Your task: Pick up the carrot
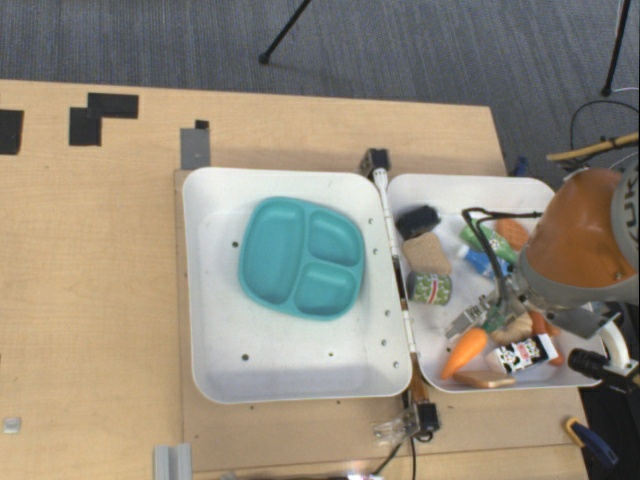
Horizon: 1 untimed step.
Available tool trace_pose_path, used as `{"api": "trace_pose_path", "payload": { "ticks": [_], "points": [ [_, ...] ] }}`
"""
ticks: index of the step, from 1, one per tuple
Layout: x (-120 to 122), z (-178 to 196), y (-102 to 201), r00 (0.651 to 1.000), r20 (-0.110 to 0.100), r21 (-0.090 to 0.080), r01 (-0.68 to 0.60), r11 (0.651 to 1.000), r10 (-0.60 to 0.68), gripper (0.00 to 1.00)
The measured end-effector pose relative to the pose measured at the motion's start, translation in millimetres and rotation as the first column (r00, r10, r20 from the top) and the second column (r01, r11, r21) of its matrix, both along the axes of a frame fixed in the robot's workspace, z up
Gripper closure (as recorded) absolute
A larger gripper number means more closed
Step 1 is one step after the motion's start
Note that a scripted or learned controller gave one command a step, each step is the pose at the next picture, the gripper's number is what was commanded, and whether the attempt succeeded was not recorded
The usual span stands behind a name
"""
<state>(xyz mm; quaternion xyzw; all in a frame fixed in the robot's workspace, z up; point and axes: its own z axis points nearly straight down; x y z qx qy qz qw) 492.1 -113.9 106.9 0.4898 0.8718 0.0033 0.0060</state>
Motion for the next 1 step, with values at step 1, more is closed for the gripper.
{"api": "trace_pose_path", "payload": {
  "ticks": [1],
  "points": [
    [-1.4, -17.4, 21.6, 0.994, -0.004, -0.004, -0.111, 0.994, 0.111, 0.00]
  ]
}}
